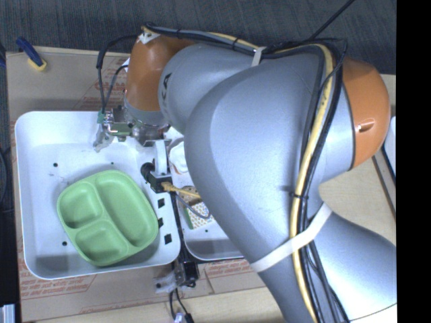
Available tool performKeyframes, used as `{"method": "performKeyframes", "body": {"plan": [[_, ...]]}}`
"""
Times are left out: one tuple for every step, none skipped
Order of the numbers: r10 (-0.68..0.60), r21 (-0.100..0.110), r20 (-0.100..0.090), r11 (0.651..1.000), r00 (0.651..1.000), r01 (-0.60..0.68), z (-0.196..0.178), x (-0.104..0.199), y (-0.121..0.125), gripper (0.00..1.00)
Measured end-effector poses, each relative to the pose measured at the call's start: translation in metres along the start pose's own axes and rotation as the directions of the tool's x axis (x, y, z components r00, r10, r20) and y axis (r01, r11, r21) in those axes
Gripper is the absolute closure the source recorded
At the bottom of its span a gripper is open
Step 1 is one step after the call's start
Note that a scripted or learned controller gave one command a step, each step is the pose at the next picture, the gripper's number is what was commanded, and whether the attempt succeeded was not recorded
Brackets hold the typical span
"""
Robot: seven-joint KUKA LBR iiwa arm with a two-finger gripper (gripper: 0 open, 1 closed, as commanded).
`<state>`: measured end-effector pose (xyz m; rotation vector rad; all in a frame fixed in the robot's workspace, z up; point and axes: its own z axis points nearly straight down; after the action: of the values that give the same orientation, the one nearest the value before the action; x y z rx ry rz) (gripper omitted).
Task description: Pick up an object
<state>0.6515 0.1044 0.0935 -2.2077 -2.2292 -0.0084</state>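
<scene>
End effector [108, 134] above left bin [34, 180], one green tray [108, 217]

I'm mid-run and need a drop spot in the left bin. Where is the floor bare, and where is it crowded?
In the left bin, bare floor runs along the far-left wall and the top-left corner, between the rim and the green divided plate. A thin strip stays free below the plate. It is crowded near the top right, where the gripper hangs, and along the divider beside the arm.

One fixed camera looks down at a slant on both bins; the arm [269, 173], entering from three o'clock, probably sits nearest the lens.
</scene>
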Motion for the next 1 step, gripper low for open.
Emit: {"method": "performKeyframes", "body": {"plan": [[0.002,0.002,0.003,1.000,1.000,-0.002,0.0005,0.0014,-0.0104,0.00]]}}
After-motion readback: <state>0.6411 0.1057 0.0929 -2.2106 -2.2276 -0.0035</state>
